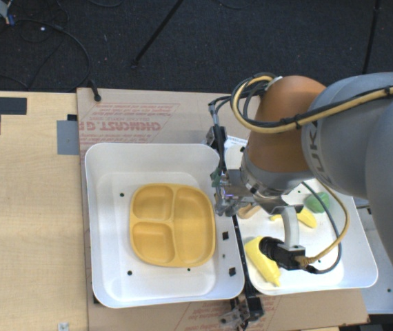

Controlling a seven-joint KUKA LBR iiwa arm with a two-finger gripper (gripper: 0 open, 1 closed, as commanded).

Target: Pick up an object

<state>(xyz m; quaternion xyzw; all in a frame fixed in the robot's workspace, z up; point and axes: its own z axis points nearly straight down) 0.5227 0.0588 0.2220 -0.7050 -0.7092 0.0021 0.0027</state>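
No single object is named by the task, so any loose item may be taken. The nearest candidate is judged to be a small tan piece [249, 212], seen just beside the jaws on the arm's side and partly covered by the wrist. A yellow banana-shaped toy [260, 262] is laid below the jaws, toward the camera, in the right bin [369, 276]. A smaller yellow piece [307, 218] and a green item [318, 202] are found farther out on that same side, half hidden under the grey and orange arm [286, 126].

Nothing is seen gripped. The jaws are placed low over the walls where the two bins meet. They are lost among dark metal parts, so whether they are wide or narrow cannot be told. This placement is probably explained by a reach for the items crowded against that wall.

On the other side of the jaws, a yellow divided plate [172, 225] is laid flat in the middle of the left bin [93, 185], near them but apart. Being broad and shallow, it is judged hard to pinch except by its rim.

The bin walls directly beneath the jaws are the likeliest obstruction. Both bins are set on printed cardboard [131, 119] spread over a pale table [24, 219].
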